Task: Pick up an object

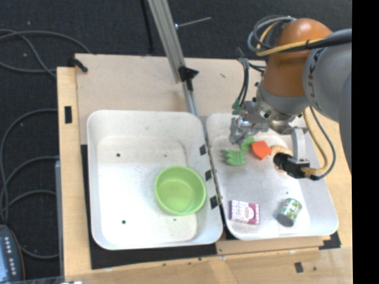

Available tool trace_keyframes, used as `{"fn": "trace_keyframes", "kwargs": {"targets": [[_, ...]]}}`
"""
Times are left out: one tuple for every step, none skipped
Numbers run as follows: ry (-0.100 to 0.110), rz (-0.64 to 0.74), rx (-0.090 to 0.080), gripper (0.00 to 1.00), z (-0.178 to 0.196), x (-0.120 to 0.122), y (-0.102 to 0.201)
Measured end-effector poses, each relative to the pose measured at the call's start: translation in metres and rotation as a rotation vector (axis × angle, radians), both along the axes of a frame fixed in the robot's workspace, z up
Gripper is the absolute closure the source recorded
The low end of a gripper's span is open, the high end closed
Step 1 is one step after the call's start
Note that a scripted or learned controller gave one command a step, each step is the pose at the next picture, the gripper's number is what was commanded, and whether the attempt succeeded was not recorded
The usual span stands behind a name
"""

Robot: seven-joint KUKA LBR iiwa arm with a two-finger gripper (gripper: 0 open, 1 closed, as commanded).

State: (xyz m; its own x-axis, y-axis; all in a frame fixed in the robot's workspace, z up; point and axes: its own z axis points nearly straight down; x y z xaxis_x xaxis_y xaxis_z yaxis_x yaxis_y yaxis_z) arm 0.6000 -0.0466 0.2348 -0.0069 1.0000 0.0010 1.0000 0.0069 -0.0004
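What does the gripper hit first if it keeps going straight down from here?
Likely the green toy lying on the right bin floor, just below the gripper; the orange object sits beside that line. Depth is hard to judge.

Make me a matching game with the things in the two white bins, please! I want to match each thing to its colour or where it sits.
Things:
1. bowl
2. small box
3. can
4. orange object

Places or colours:
A. lying on its side near the right bin's front right corner
B. light green, in the left bin
C. just beside the gripper, in the right bin
D. purple and white, at the right bin's front edge

Pairs: 1-B, 2-D, 3-A, 4-C
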Motion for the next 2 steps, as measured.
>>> {"fn": "trace_keyframes", "kwargs": {"targets": [[0.000, 0.002, 0.002, 1.00, 0.008, -0.007, 0.061], [-0.002, 0.000, 0.000, 1.00, -0.001, -0.002, 0.111]]}}
